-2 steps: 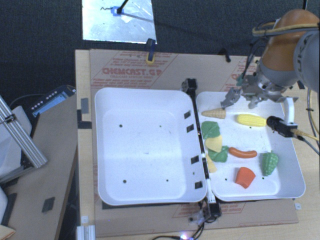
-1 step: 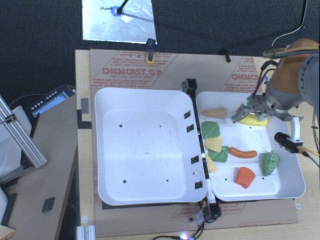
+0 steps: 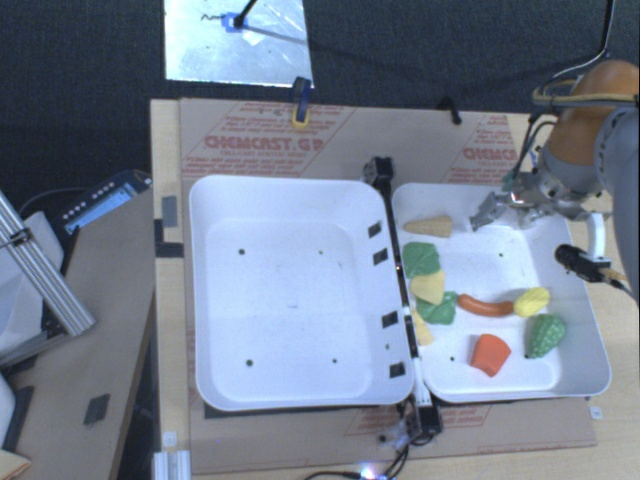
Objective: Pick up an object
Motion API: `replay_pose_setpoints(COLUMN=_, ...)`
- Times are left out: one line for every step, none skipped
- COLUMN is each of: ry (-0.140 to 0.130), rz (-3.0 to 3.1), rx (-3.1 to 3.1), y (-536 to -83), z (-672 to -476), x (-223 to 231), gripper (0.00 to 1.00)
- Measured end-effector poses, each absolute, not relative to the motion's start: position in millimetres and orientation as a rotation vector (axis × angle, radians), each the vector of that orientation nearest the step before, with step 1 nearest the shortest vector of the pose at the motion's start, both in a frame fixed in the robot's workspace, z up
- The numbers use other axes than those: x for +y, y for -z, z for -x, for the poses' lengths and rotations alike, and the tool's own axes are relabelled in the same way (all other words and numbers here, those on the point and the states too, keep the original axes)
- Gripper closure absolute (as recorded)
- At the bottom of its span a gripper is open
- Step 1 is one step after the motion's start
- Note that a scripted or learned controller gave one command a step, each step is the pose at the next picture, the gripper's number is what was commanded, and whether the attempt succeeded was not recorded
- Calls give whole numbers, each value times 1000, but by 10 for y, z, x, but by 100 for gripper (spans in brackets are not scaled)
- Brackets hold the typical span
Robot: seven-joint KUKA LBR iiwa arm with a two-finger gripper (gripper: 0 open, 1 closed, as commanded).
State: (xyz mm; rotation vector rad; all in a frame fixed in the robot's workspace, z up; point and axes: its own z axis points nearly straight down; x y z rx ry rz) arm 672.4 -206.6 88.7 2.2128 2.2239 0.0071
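The right bin (image 3: 580,363) holds several toy foods. A tan wedge (image 3: 428,227) lies near its back left corner. Along the left wall sit a green leafy piece (image 3: 420,259), a yellow piece (image 3: 429,286) and another green piece (image 3: 438,311). An orange-red sausage shape (image 3: 485,306) lies mid-bin, with a yellow lemon (image 3: 531,300) to its right. Nearer the front are a green lumpy fruit (image 3: 545,335) and a red-orange block (image 3: 490,354). My gripper (image 3: 497,209) hangs low over the bin's back right part, right of the tan wedge and apart from it.
The left bin (image 3: 215,203) lies beside the right one, with a black clipped divider (image 3: 395,268) between them. The grey arm with its orange band (image 3: 590,118) comes in over the right bin's back right corner. A black cable end (image 3: 580,261) hangs by the right rim.
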Motion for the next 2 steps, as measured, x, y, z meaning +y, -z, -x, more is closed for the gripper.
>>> replay_pose_setpoints(ry=-5, rz=-2211, rx=2231, y=-850, z=-6699, x=-1415, gripper=0)
replay_pose_setpoints(ry=0, rz=-2216, rx=2233, y=-841, z=-6160, x=-894, gripper=0)
